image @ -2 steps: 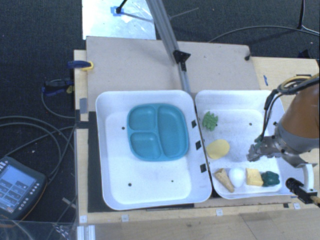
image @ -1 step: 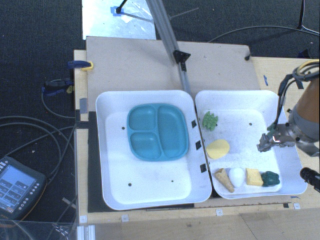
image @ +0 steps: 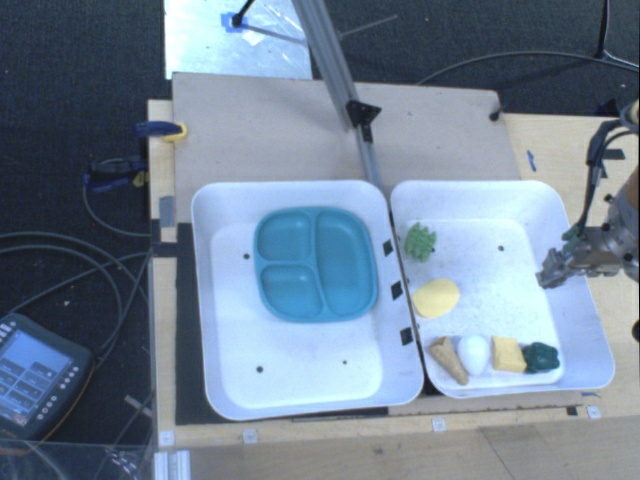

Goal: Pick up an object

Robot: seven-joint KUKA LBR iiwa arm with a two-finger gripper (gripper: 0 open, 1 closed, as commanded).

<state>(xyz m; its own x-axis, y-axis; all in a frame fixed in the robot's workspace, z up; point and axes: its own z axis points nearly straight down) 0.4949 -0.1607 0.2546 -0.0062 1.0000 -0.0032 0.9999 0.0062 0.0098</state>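
The right bin (image: 520,200) holds several small items: a green leafy piece (image: 420,240) near its left wall, a yellow lemon-like piece (image: 437,297) below it, and along the front a tan cone (image: 448,358), a white egg shape (image: 474,353), a yellow block (image: 508,354) and a dark green piece (image: 541,357). My gripper (image: 557,269) hangs over the bin's right side, above the bare floor, apart from every item. Nothing shows between its fingers.
The left bin (image: 230,368) carries a teal divided plate (image: 315,264). A grey pole (image: 330,53) slants down from the top to the gap between the bins. Cables and a handheld pendant (image: 35,373) lie on the floor at left.
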